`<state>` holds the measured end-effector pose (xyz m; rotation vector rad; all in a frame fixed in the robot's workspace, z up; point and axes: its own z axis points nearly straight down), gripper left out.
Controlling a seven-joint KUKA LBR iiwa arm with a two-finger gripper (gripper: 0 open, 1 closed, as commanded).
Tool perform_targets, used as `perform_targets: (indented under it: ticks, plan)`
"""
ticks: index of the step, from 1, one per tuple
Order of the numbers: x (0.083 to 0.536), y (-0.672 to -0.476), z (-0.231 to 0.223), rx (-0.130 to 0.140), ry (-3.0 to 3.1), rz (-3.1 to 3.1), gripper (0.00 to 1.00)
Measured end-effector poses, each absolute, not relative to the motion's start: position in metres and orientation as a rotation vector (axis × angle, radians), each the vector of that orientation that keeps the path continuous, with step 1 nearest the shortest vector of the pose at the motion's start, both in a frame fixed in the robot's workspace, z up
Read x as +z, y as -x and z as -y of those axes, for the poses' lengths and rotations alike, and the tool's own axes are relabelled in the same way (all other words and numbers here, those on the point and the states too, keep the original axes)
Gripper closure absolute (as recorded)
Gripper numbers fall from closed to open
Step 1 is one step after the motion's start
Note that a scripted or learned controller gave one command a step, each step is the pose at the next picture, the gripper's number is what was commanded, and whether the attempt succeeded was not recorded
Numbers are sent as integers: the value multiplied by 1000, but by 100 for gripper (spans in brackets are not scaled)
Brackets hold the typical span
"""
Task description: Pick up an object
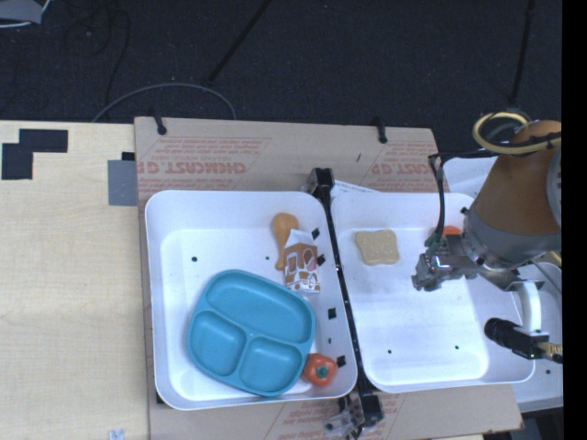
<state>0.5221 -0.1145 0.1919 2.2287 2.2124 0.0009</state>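
In the right bin lies a tan slice of toast near the back left corner. My gripper hangs over this bin's middle right, a short way right of the toast and apart from it. The left bin holds a blue divided plate, a tan drumstick, a small brown-and-white packet and a red tomato at the front right corner. Nothing shows under or in the gripper.
The arm's grey body covers the right bin's right side. A black divider runs between the bins. Cardboard lies under both bins, and a wooden bench top stretches to the left.
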Motion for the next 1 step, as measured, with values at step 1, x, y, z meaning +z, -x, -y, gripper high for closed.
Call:
perform_targets:
  ticks: [1]
  plan:
    - [231,-523,115,2,-2220,-2221,100]
